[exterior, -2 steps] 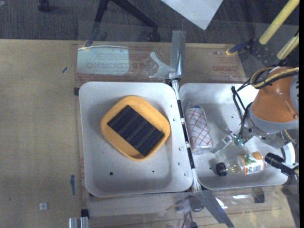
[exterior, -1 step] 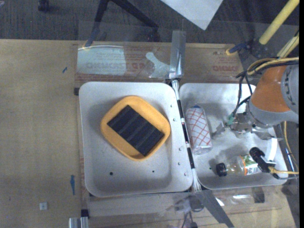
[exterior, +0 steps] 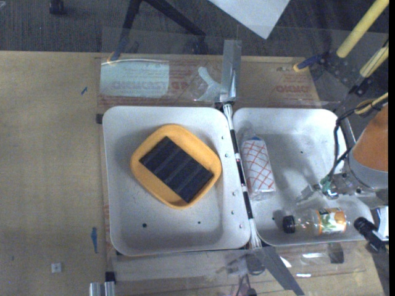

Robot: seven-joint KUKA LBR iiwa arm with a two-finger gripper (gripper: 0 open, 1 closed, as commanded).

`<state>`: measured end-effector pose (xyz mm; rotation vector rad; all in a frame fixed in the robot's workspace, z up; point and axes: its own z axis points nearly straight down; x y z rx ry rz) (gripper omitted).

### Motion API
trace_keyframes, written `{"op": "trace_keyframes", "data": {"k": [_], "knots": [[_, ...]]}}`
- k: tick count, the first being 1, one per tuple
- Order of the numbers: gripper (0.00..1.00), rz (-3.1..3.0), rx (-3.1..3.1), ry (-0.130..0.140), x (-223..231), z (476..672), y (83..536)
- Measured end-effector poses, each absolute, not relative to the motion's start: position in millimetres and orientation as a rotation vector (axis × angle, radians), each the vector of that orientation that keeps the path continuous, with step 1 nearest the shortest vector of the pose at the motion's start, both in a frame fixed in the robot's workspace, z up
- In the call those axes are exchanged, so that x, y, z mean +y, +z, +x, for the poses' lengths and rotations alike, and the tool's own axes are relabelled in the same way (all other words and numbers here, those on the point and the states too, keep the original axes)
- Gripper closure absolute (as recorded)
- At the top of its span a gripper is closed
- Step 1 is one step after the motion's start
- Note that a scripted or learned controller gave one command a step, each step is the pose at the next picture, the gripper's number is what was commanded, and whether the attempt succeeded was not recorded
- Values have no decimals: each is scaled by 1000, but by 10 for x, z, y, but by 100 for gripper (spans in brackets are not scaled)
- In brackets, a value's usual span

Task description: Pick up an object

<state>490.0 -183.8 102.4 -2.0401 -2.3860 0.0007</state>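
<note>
In the right bin [exterior: 290, 134] a small clear bottle [exterior: 315, 222] with a black cap and an orange label lies on its side near the front wall. A white packet [exterior: 257, 165] with a red grid pattern rests along that bin's left wall. In the left bin [exterior: 123, 227] sits a yellow-orange rounded slab [exterior: 176, 165] with a black ribbed top. My gripper [exterior: 321, 189] hangs low at the right bin's right side, just above and behind the bottle, apart from the packet. The arm's orange band [exterior: 375, 142] shows at the right edge.
A black cable [exterior: 337, 147] runs down the right bin's right wall towards the wrist. A clear plastic sheet [exterior: 136, 79] and tape lie on the bench behind the bins. A metal divider strip [exterior: 231, 73] stands between the bins at the back.
</note>
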Motion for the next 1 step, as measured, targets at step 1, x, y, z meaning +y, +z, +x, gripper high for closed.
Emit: {"op": "trace_keyframes", "data": {"k": [1], "knots": [[0, -1942, -2479, -5, -1182, 4815, 882]]}}
